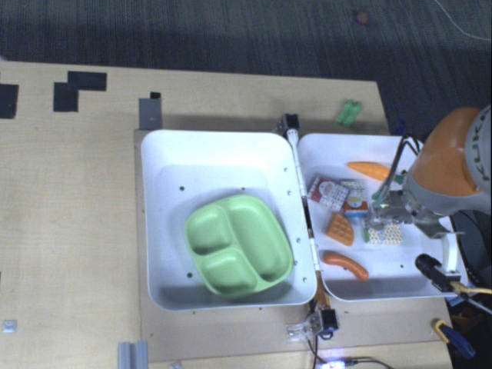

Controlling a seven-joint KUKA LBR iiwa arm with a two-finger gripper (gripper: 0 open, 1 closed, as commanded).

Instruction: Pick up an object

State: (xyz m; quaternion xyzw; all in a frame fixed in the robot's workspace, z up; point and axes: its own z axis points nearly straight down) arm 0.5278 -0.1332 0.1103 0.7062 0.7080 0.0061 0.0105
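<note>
Claw: the claw (382,220) is hanging low in the right white bin (407,283), over a small speckled pale packet (384,235); whether it is gripping anything, I cannot tell.
Nearest thing: the packet is lying flat, touching the claw's tip.
Handling: probably light and thin; pinching across its short edges looks safest.
Count, right bin: one orange carrot-shaped toy (367,170), one red-and-white printed packet (334,193), one orange waffle-like wedge (340,228), one reddish sausage toy (345,264).
Count, left white bin (165,167): one green sectioned plastic plate (238,244).
</note>
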